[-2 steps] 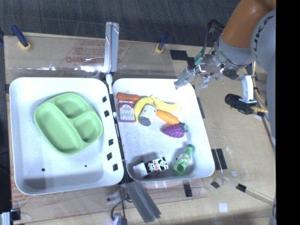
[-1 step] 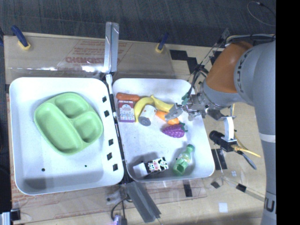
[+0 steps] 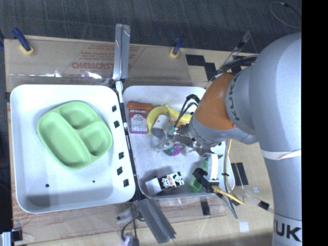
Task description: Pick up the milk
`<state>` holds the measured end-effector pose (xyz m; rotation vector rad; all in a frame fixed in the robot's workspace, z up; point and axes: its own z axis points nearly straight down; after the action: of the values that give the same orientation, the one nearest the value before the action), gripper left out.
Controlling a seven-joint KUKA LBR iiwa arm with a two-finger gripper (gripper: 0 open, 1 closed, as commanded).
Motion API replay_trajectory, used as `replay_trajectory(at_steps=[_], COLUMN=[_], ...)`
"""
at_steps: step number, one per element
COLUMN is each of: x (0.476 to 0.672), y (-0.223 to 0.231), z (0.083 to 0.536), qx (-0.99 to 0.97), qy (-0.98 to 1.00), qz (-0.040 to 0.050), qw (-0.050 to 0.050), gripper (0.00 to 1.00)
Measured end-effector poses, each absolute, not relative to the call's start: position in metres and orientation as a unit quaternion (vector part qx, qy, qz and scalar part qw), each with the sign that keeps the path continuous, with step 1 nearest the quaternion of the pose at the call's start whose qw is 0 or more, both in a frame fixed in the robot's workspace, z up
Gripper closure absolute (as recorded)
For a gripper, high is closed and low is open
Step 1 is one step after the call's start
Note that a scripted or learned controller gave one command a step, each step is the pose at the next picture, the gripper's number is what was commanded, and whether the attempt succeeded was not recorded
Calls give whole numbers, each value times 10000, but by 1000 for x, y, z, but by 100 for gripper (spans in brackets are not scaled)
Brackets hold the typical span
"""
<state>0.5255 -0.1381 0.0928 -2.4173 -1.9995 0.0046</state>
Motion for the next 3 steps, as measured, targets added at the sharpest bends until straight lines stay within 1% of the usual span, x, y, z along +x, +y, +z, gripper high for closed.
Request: replay_trajectory(at_steps=[1,2,3], x=[508,495,476], y=[-194,-134,-188], z=[202,91,91], qx=[-6951,-6555,-6060], qy=[-7189,-7552,-7955], qz=[3,6,4], qw=[2,15,25], gripper=[0,0,0])
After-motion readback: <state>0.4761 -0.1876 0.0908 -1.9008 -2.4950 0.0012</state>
